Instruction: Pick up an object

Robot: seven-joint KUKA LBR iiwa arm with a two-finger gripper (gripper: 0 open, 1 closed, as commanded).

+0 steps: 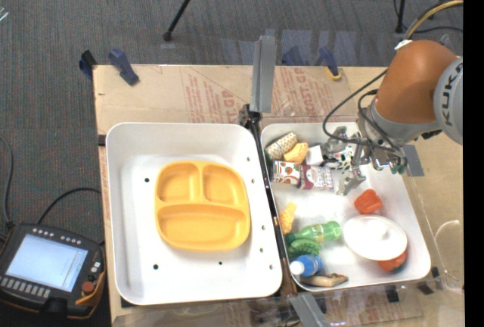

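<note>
Objects heaped in right bin [420, 242]: corn cob [281, 144], snack packet [302, 175], green bottle [318, 232], red pepper [368, 201], white lidded bowl [376, 238]. Gripper [349, 159] low over bin's far end, just beside packet; finger state unclear. Yellow divided plate [203, 205] in left bin [125, 242].

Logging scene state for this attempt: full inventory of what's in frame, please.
bins: 2, white, side by side on the bench
divided plate: 1, yellow, middle of left bin
snack packet: 1, white and red, right bin, upper middle
corn cob: 1, pale yellow, right bin, top left
green bottle: 1, green, right bin, lower left
blue-capped bottle: 1, white with blue cap, right bin, bottom left
bowl: 1, white over orange, right bin, lower right
pepper: 1, orange-red, right bin, right
pendant: 1, grey, floor at lower left
arm: 1, grey and orange, from right
pincer: 1, over right bin
</note>
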